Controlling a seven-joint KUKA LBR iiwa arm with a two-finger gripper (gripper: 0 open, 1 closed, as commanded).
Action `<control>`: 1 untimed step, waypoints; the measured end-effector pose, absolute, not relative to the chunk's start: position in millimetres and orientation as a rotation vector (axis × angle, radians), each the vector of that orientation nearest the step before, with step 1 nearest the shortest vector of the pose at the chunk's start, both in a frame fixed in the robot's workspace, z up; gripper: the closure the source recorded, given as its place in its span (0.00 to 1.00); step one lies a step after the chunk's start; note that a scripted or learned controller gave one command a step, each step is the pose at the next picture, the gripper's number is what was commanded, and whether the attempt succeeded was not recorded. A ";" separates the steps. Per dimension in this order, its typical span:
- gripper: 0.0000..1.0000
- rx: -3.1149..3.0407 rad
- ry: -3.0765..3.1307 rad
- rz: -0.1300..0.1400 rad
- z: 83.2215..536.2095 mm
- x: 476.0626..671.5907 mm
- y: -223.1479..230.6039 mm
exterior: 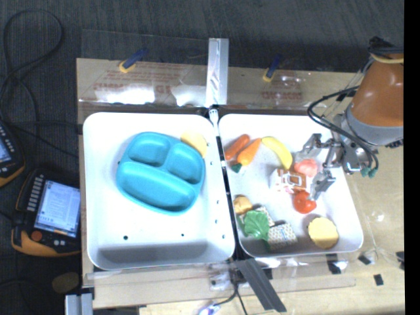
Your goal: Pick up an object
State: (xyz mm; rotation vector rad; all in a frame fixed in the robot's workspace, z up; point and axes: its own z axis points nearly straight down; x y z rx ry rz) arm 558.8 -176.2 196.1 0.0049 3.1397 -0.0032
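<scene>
Two spread fingers of the tool (314,166) straddle a red-and-white object (298,174) in the right bin (351,209).

Gripper (315,166) over right bin (348,205), jaws astride red-white object (298,174).

The arm (380,100) enters from the right edge of the camera view, its orange band and grey wrist section seen from above, foreshortened. Thin dark cables loop off the wrist on its left side. Below the wrist, the two-finger gripper (316,166) points down and to the left. Its metal fingers (324,184) stand apart, one nearer the top of the view and one lower, with a clear gap between them.
</scene>
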 end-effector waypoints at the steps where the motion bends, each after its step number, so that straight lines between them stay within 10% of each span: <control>1: 0.00 0.296 3.124 -0.005 94.9 610.8 -160.0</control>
